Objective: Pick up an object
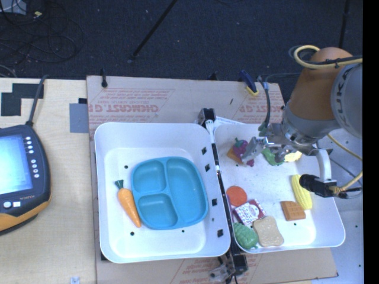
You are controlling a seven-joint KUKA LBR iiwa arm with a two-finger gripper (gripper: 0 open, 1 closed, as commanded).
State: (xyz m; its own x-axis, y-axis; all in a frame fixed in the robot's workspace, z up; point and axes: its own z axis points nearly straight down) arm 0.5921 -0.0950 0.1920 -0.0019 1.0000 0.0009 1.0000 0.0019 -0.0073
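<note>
I see the grey arm with its orange band reaching in from the right over the far part of the right bin. The left bin carries a blue sectioned tray, and a toy carrot lies just beside the tray's left edge. Left of the bins, a teach pendant with a lit screen rests on the bench.

The gripper sits low in the far half of the right bin; I cannot tell how it stands. Close to it lie a purple-and-green toy, a green piece and a pale yellow piece.

Nearer in that bin I make out a corn cob at the right, a brown cracker beside it, a red round piece, a red-and-white packet, a tan bread slice and a green lump at the near left corner.
</note>
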